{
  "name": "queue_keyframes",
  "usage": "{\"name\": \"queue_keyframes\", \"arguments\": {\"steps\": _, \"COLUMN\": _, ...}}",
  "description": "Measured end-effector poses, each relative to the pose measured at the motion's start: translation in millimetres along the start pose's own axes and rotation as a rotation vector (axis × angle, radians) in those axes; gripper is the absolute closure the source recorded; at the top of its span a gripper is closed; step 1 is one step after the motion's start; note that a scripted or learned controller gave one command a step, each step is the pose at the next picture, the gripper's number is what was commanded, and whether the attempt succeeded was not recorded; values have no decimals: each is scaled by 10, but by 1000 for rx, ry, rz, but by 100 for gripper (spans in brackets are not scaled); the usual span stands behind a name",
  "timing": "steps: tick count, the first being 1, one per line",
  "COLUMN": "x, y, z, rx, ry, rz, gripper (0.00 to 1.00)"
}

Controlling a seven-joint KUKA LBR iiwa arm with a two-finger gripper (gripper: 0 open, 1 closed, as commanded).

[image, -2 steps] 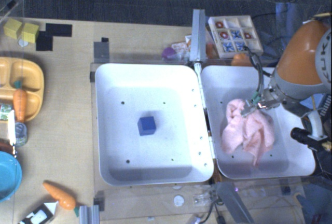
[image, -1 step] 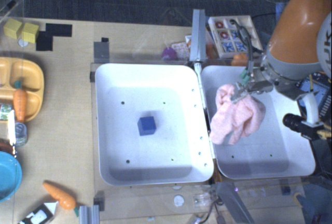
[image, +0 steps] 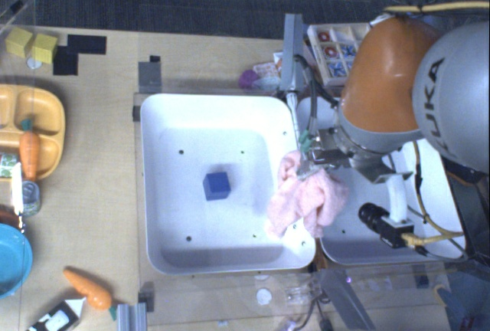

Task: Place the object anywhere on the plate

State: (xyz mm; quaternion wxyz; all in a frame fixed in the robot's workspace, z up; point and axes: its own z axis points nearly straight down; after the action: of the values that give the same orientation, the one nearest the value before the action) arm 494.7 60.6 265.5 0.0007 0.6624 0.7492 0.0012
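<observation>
pincer (image: 312,159): you've got it pinched closed on the top of the pink cloth (image: 305,201)
pink cloth: dangling right under the pincer, draped over the wall between the two bins
blue cube (image: 217,185): off to the pincer's left, on the left bin (image: 164,168) floor

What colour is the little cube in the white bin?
Blue. The cube sits in the left bin, seen in the camera view.

My pale wooden bench (image: 92,245) bears two shallow white bins (image: 164,245), a yellow divided tray (image: 42,111), a blue bowl (image: 11,260), and an orange carrot (image: 90,287).
</observation>
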Motion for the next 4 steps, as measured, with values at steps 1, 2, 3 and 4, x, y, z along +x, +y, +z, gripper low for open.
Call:
{"name": "queue_keyframes", "arguments": {"steps": 1, "x": 1109, "y": 191, "z": 141, "rx": 0, "ry": 1, "rz": 91, "gripper": 100}}
{"name": "queue_keyframes", "arguments": {"steps": 2, "x": 1514, "y": 490, "z": 1411, "rx": -39, "ry": 23, "rz": -37, "gripper": 100}}
{"name": "queue_keyframes", "arguments": {"steps": 3, "x": 239, "y": 593, "z": 798, "rx": -6, "ry": -1, "rz": -187, "gripper": 100}}
{"name": "queue_keyframes", "arguments": {"steps": 4, "x": -196, "y": 1077, "z": 807, "rx": -3, "ry": -1, "rz": -152, "gripper": 100}}
